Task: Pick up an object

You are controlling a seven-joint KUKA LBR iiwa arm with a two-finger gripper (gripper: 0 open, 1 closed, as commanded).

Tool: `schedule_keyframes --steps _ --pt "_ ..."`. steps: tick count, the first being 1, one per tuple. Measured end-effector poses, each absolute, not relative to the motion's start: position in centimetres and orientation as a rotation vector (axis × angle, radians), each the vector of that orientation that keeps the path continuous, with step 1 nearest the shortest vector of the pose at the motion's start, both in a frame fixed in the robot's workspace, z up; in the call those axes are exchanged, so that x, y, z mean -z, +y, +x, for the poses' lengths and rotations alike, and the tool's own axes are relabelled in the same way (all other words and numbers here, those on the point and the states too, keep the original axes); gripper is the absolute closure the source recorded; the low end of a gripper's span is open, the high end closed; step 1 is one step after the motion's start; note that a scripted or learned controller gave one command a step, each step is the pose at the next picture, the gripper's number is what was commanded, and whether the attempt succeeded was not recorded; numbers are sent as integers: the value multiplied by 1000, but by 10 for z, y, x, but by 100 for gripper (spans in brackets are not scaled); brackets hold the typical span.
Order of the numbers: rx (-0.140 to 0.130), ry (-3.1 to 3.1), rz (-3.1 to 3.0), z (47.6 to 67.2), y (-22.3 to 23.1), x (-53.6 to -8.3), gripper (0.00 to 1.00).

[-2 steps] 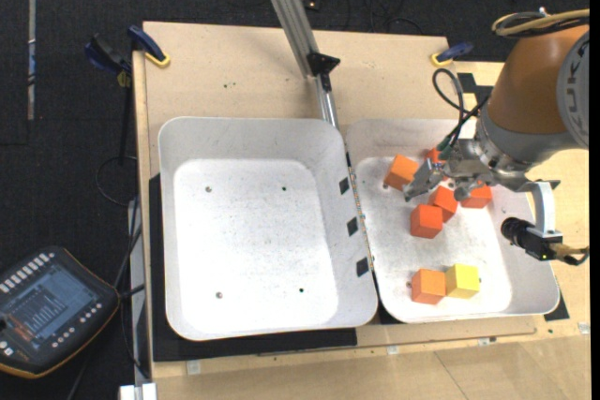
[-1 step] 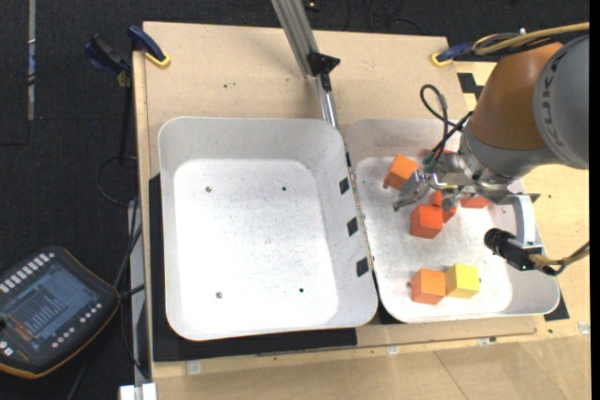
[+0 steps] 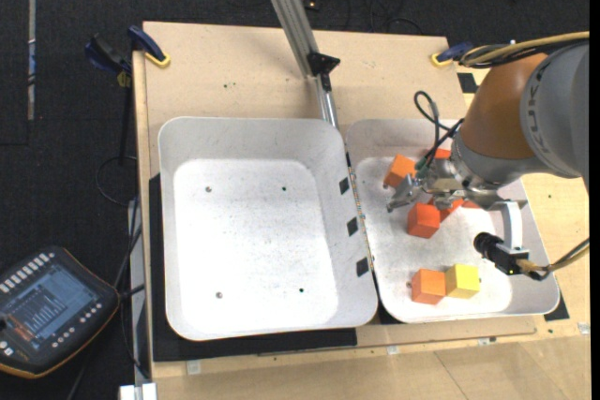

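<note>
White right bin (image 3: 384, 166) holding orange blocks and yellow block (image 3: 465, 279), fingers (image 3: 405, 198) state unclear, left bin (image 3: 183, 140).

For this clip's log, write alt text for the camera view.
A grey arm reaches into the right bin, its gripper low among orange blocks, near one at centre and another behind. An orange block and yellow block touch nearer the front.
</note>
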State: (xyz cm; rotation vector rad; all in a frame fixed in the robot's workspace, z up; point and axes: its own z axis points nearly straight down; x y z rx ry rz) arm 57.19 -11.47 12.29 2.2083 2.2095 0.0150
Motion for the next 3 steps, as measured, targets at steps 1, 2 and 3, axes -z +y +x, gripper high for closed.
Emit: schedule_keyframes --steps 1,2,3 --pt "-16 2208 2208 572 -115 -132 100" --pt "-5 2220 2215 565 -114 -189 100" --pt "-5 2219 2215 566 -121 -235 100"
